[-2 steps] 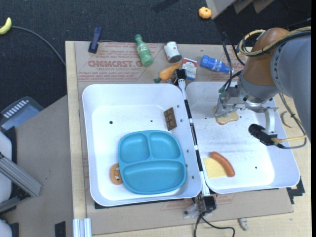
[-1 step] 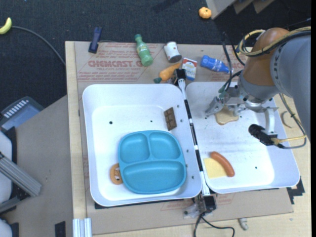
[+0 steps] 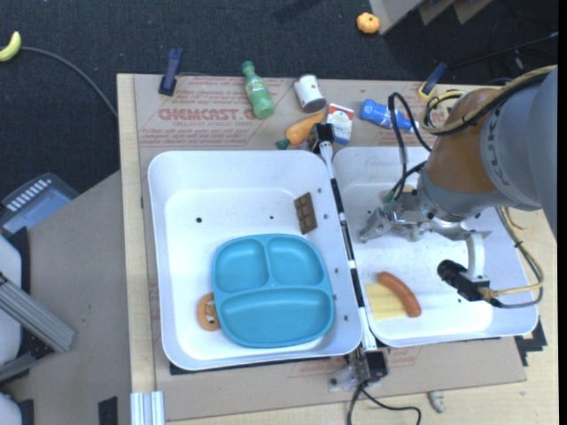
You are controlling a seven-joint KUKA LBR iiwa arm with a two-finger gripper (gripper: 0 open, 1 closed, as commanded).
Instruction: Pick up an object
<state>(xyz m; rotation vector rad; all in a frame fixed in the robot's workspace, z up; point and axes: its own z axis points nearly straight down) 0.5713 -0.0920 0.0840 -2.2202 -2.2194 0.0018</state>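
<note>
Gripper [image 3: 376,227] low in right bin [image 3: 372,168], finger state cannot tell; nothing visibly held. Candidate targets, hot dog [image 3: 400,292] on cheese slice [image 3: 381,303], lie near front wall, within reach.

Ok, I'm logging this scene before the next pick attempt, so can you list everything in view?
Bins: two, white, side by side on the bench.
Tray: one, blue, three compartments, left bin.
Chocolate bar: one, brown, left bin, above the tray.
Pretzel: one, tan, left bin, partly under the tray.
Sausage: one, orange-red, right bin.
Cheese slice: one, yellow, right bin, beside the sausage.
Bottle: one, green, behind the bins.
Can: one, white, behind the bins.
Carrot: one, orange, behind the bins.
Arm: one, grey with orange band, over the right bin.
Gripper: one, low in the right bin.
</note>
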